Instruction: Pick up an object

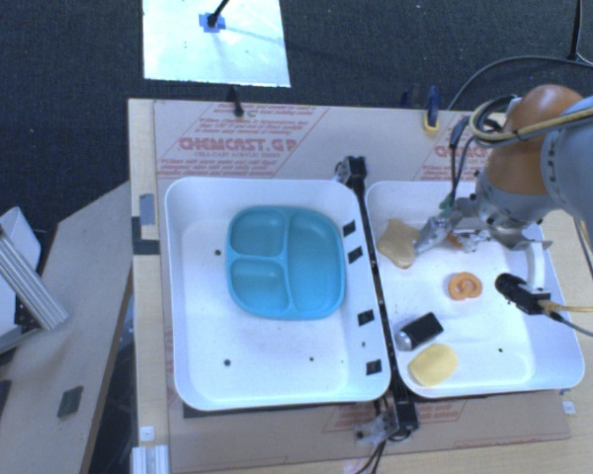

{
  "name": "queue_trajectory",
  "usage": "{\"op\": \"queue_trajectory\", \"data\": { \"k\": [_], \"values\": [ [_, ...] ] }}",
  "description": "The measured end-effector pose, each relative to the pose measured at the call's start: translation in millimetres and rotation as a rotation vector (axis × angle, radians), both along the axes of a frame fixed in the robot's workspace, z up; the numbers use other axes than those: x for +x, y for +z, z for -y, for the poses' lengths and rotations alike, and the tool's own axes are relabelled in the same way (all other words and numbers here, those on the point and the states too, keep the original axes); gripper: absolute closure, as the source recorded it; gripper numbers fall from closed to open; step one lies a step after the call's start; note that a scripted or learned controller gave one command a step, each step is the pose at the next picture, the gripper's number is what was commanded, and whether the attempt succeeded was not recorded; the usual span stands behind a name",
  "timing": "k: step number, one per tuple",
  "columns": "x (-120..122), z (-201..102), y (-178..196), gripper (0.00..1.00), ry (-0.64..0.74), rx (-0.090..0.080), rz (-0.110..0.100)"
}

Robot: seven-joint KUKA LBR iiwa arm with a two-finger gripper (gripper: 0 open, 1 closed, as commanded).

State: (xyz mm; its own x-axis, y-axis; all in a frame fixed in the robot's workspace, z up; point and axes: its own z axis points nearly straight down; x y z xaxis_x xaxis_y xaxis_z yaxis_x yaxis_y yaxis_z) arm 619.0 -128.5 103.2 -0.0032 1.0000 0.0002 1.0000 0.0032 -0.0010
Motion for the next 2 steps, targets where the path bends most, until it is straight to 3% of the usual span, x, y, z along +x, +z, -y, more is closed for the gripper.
{"op": "queue_trajectory", "data": {
  "k": [1, 2],
  "values": [
    [1, 1, 14, 1.00, -0.001, -0.001, 0.004],
    [5, 1, 56, 1.00, 0.001, -0.001, 0.004]
  ]
}}
